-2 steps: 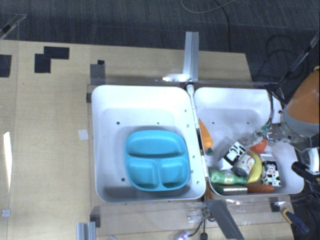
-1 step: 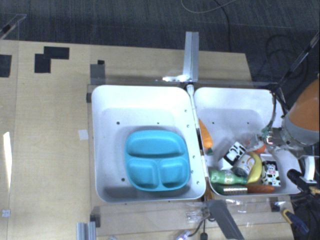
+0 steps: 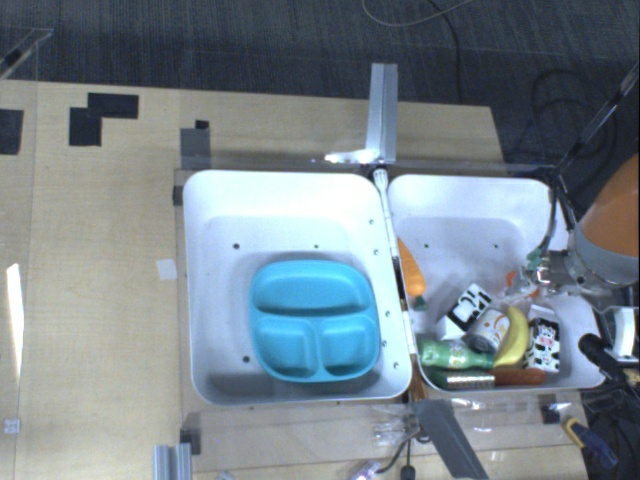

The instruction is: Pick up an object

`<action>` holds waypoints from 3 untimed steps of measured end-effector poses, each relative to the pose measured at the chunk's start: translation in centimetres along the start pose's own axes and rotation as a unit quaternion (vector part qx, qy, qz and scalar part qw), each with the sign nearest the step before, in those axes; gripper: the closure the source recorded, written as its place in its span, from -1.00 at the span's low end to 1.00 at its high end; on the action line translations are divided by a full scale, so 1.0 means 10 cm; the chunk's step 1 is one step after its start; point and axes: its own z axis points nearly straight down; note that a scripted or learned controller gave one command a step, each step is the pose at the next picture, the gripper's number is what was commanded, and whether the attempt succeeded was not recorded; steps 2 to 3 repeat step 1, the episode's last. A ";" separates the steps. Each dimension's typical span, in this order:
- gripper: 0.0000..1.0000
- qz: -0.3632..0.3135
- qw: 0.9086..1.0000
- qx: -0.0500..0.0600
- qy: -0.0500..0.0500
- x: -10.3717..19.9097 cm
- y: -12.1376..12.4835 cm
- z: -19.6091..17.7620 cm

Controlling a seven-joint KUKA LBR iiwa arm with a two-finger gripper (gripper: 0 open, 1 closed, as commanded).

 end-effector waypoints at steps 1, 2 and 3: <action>1.00 0.070 0.997 0.008 -0.001 0.43 0.37 -0.87; 1.00 0.070 0.997 0.008 -0.001 0.43 0.37 -0.87; 1.00 0.070 0.997 0.008 -0.001 0.43 0.37 -0.87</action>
